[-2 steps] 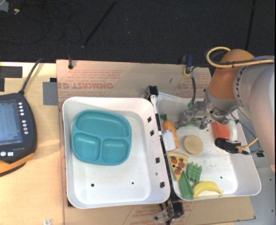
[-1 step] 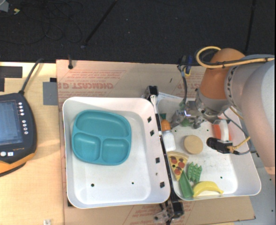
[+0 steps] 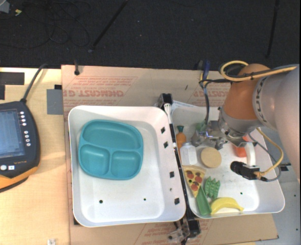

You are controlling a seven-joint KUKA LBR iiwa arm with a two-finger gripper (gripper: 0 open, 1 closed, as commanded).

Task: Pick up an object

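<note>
A round tan disc (image 3: 210, 157), flat and pale like a biscuit, is seen lying in the right bin (image 3: 273, 203), near that bin's middle. The tool (image 3: 211, 137) is found just above the disc on the far side, very close to it; whether it is apart or together cannot be told, and nothing is seen clamped in it.

Just left of the disc a small white item (image 3: 188, 152) is set, and beyond that, against the bin's left wall, one orange carrot (image 3: 181, 137). In front of the disc and to its left one pizza slice (image 3: 193, 179) is laid, with green toy vegetables (image 3: 207, 193) below it, their number not clear, and one yellow banana (image 3: 226, 205) beside those at the near rim. To the disc's right a red-orange item (image 3: 240, 150) is partly hidden by the arm.

Further left of the disc, the left bin (image 3: 119, 208) is occupied by one teal plate (image 3: 110, 149) divided into three compartments. Both bins are carried on a cardboard sheet (image 3: 114, 86) on the worktop (image 3: 48, 198). Furthest left, one handheld control screen (image 3: 7, 137) is placed.
</note>
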